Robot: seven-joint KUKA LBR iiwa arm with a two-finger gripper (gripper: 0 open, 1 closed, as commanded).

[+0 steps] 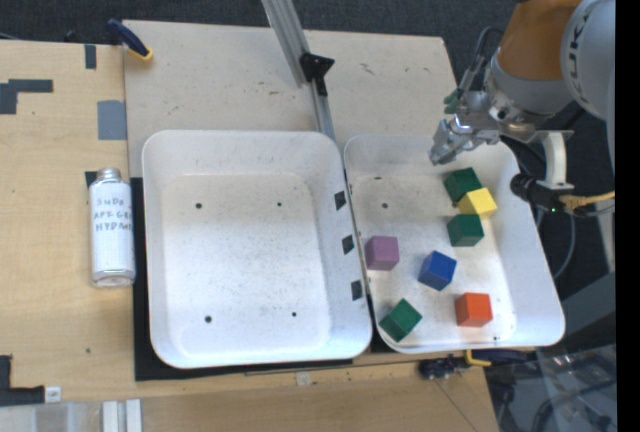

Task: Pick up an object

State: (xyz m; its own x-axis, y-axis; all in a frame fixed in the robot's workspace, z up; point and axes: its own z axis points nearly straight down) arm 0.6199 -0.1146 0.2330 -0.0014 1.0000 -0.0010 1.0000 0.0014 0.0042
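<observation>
We judge this the approach step: our gripper point(447, 152), its fingers' state impossible to tell, hangs above the right bin point(530, 260) near the green block point(461, 184), so next comes descending onto it.

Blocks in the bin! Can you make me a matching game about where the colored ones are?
Match each thing to its place in the right bin.

1. yellow block
2. purple block
3. orange block
4. blue block

a. nearest the left bin
b. between the purple and orange ones
c. touching a green block
d. near the bottom right corner

Pairs: 1-c, 2-a, 3-d, 4-b
</observation>
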